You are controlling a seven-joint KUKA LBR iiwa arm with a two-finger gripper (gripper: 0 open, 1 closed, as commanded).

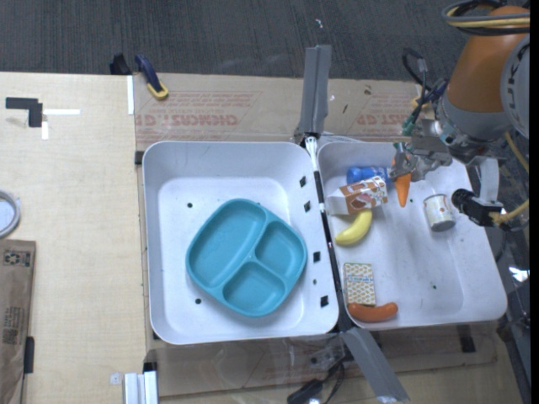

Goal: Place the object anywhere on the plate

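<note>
A blue three-compartment plate [246, 257] lies in the left bin [168, 225]. My gripper [404, 172] is over the back of the right bin [472, 293], far to the right of the plate. An orange carrot [402, 192] hangs upright directly under the fingers, its top end pinched between them. The carrot's tip points down, just right of a brown and white carton [362, 197].
The right bin also holds a blue item [364, 175], a yellow banana [354, 228], a patterned packet [360, 283], a red sausage [372, 311] and a white cup [438, 211]. A grey divider post [316, 91] stands between the bins at the back.
</note>
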